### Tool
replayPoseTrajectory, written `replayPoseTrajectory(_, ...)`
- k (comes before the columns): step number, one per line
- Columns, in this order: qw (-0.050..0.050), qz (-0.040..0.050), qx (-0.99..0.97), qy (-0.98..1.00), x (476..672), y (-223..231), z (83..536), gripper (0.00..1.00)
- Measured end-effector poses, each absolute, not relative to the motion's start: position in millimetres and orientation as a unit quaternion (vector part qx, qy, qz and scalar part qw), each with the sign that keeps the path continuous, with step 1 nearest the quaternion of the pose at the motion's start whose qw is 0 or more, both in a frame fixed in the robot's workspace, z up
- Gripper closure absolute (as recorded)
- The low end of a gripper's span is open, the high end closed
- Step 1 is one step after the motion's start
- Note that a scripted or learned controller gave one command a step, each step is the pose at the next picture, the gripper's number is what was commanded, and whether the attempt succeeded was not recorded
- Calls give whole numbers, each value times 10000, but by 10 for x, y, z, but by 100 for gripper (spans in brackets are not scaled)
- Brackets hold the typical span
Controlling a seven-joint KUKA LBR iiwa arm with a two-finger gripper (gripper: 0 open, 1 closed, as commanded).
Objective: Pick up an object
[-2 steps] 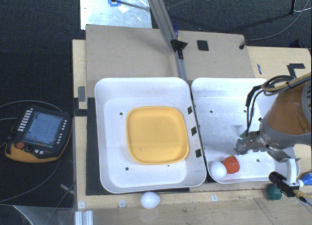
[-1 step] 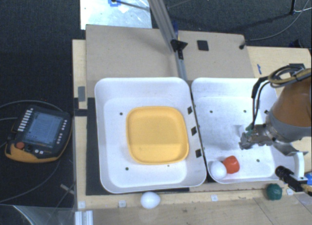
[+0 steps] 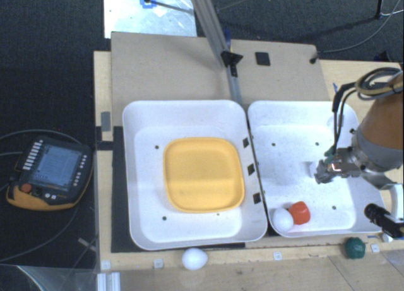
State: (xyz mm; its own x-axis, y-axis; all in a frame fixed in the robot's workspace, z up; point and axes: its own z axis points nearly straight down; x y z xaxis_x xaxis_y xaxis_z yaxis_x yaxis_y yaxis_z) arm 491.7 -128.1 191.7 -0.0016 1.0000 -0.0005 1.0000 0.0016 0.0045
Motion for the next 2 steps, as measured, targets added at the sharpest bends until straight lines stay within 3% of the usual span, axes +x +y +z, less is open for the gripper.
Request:
replayPoseTrajectory(1, 17, 13, 7068, 7074, 4927, -1281, 2397, 100)
replayPoseTrajectory(2, 4, 9, 7055, 7087, 5204, -853, 2480, 100)
